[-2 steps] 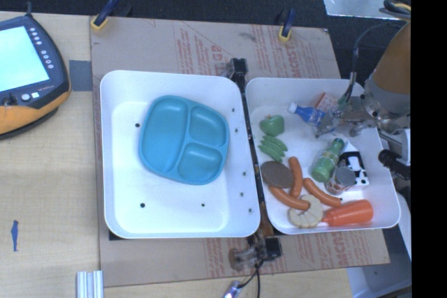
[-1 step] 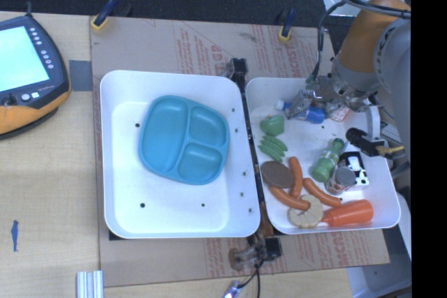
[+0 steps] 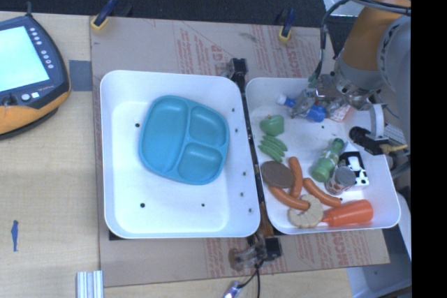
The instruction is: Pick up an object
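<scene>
White plastic right bin (image 3: 391, 216) held every toy food item untouched; my end effector (image 3: 312, 106) hovered at its far edge, its grip state unclear, nothing lifted yet.

- Tabletop (image 3: 49, 185): pale wood-grain, matt.
- Cardboard sheet (image 3: 174, 45) under the bins: brown, dull, printed in red.
- Both bins (image 3: 115, 150) (image 3: 387, 213): smooth white plastic, slight sheen.
- Divided plate (image 3: 185, 139): smooth light-blue plastic.
- Toy carrot (image 3: 349, 213) and sausages (image 3: 297, 174): glossy plastic.
- Small can (image 3: 341, 179): shiny metallic top.
</scene>
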You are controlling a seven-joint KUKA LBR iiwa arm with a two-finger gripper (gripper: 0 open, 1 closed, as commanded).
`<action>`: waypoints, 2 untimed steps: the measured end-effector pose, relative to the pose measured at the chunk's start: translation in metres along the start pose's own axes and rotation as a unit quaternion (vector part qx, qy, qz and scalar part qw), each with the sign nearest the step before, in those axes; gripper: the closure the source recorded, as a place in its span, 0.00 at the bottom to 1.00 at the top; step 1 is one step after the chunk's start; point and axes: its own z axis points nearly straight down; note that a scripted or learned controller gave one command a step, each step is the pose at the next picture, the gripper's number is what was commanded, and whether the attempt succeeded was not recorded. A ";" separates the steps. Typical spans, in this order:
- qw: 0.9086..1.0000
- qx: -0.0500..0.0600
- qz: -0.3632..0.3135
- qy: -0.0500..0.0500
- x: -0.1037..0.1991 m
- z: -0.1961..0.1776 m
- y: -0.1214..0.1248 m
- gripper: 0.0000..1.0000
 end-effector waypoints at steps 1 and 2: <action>1.000 -0.005 0.001 0.000 0.104 -0.098 -0.039 1.00; 1.000 -0.004 0.002 0.000 0.103 -0.097 -0.040 0.00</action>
